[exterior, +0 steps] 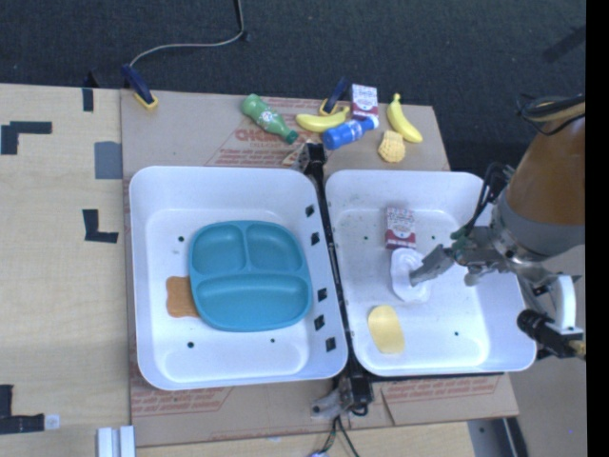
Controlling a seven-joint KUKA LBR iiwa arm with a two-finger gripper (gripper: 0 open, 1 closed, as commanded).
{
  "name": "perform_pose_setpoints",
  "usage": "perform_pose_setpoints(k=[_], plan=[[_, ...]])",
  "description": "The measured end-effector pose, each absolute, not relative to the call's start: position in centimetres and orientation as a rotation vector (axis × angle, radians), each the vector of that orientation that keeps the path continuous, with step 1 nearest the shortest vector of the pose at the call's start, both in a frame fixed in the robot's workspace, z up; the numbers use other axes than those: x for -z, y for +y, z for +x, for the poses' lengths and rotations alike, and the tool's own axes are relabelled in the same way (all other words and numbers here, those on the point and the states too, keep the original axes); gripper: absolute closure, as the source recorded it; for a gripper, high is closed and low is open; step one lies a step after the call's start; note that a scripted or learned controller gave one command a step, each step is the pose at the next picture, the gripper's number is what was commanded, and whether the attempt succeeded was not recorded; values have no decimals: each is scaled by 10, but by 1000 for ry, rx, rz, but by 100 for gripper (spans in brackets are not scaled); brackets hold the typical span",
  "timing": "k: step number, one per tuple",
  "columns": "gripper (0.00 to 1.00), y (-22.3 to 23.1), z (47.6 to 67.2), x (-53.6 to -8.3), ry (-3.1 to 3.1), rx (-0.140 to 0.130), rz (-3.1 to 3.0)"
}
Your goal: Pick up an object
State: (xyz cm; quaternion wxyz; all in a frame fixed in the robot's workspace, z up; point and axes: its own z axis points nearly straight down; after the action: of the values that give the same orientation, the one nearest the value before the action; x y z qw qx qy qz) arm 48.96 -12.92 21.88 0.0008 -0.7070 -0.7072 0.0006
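Note:
In the right bin (pixel 476 193), my gripper (pixel 420 273) reaches in from the right and its tip rests on a white crumpled object (pixel 403 271) in the middle of the bin. A small red and white carton (pixel 400 225) lies just behind that object. A pale yellow piece (pixel 385 328) lies near the front of the same bin. The arm's grey body and orange band stand over the bin's right side.
The left bin (pixel 152 198) holds a blue divided plate (pixel 250 274) with an orange-brown piece (pixel 178 296) at its left edge. Behind the bins lie a green bottle (pixel 267 118), two bananas (pixel 322 120), a blue bottle (pixel 344 133), a small carton (pixel 364 98) and a yellow piece (pixel 391 146).

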Motion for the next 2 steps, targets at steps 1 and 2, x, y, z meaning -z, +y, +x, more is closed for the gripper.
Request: perform_pose_setpoints(k=[1, 2], plan=[[0, -126, 544, -168, -2221, -2, -2220], [0, -137, 589, -90, -2224, 0, -2221]])
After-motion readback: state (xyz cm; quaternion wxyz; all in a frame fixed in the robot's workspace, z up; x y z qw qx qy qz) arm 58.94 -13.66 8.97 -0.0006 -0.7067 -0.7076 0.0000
